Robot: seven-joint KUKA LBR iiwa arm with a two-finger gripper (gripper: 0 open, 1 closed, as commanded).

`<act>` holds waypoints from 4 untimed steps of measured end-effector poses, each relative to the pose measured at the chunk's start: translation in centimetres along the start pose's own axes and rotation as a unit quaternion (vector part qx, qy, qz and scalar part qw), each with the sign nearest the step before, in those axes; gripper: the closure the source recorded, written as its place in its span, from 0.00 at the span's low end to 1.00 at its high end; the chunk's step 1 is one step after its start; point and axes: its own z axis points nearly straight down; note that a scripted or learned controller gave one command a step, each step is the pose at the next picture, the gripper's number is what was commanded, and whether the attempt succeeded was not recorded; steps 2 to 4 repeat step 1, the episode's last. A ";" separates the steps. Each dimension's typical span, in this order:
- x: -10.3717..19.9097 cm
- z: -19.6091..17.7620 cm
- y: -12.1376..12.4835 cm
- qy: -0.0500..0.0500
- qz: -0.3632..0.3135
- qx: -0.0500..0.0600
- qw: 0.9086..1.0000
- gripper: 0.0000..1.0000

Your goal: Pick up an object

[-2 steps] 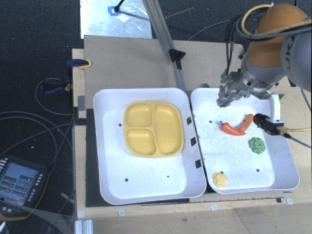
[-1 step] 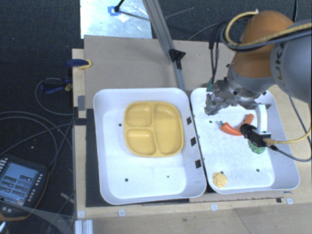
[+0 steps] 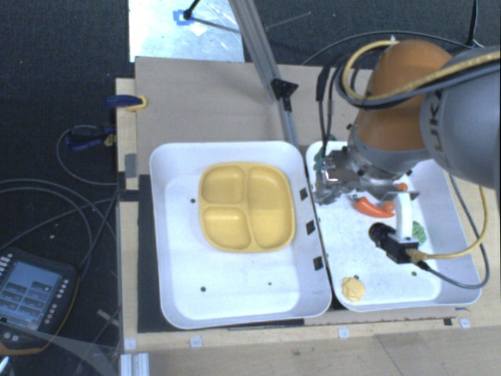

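**Inspector:** Largest items first. Where does the gripper stand?

**Assistant:** The bench (image 3: 196, 100) carries two white bins. The grey arm (image 3: 462, 124) reaches over the right bin (image 3: 438, 280). The gripper (image 3: 329, 185) sits at that bin's left wall, just beside the gap between the bins. It cannot be told whether the gripper is open or closed, and nothing is seen held in it.

**Inspector:** And the left bin (image 3: 168, 233)?

**Assistant:** It lies to the view's left of the gripper. A yellow divided plate (image 3: 246, 207) sits in it, near the gripper but apart from it.

**Inspector:** The loose objects for picking?

**Assistant:** There are three, all in the right bin. An orange-red piece (image 3: 374, 207) lies just beside the gripper on the view's right, partly under the arm. A small green piece (image 3: 418, 231) lies further to that side and mostly hidden. A yellow lump (image 3: 354, 288) lies well below the gripper in the view, near the bin's front rim.
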 end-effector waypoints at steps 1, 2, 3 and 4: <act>4.1 1.2 -2.0 0.000 0.000 0.000 1.000 1.00; 4.1 1.2 -2.0 0.000 0.000 0.000 1.000 1.00; 4.1 1.2 -2.0 0.000 0.000 0.000 1.000 1.00; 4.1 1.2 -2.0 0.000 0.000 0.000 1.000 1.00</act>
